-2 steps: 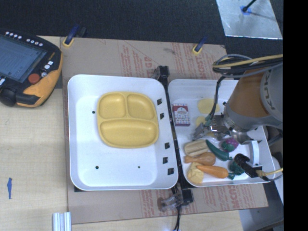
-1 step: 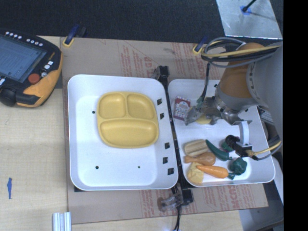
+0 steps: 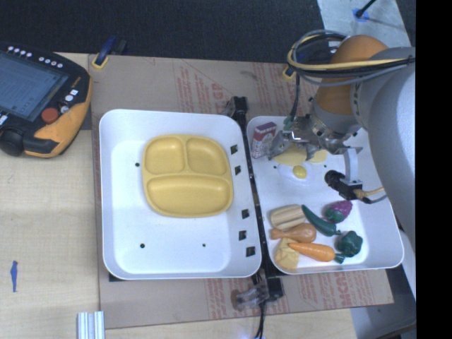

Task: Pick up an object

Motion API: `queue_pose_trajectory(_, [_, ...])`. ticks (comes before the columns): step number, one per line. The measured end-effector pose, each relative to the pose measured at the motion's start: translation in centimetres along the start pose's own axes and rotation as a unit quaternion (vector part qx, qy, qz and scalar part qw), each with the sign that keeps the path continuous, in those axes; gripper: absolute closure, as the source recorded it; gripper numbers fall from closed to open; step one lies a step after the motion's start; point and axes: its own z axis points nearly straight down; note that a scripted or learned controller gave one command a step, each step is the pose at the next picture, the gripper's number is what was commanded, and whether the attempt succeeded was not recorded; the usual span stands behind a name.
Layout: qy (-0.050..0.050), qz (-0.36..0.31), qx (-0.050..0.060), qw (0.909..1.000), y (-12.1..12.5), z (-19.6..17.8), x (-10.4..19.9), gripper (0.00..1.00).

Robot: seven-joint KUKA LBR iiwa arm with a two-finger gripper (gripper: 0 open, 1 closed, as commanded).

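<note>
Here, the gripper (image 3: 295,144) hangs low in the upper part of the right bin (image 3: 374,256), just above a fried egg (image 3: 299,167). Toy foods, a carrot (image 3: 311,251) among them, lie well below, toward the frame's lower right.

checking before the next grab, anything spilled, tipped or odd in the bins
Nothing stands out. The yellow divided plate lies flat in the left bin, and the toy food, such as the carrot, is piled inside the right bin. Nothing has spilled onto the bench.
</note>
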Motion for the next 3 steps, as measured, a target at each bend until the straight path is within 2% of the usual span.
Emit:
queue_pose_trajectory(1, [0.000,-0.003,-0.004,1.0000,0.2,-1.8,0.0,1.00])
queue_pose_trajectory(2, [0.002,-0.001,-0.002,1.0000,-2.4,-12.1,5.8,1.00])
queue_pose_trajectory(3, [0.000,-0.001,0.003,1.0000,-2.5,-11.5,5.5,0.00])
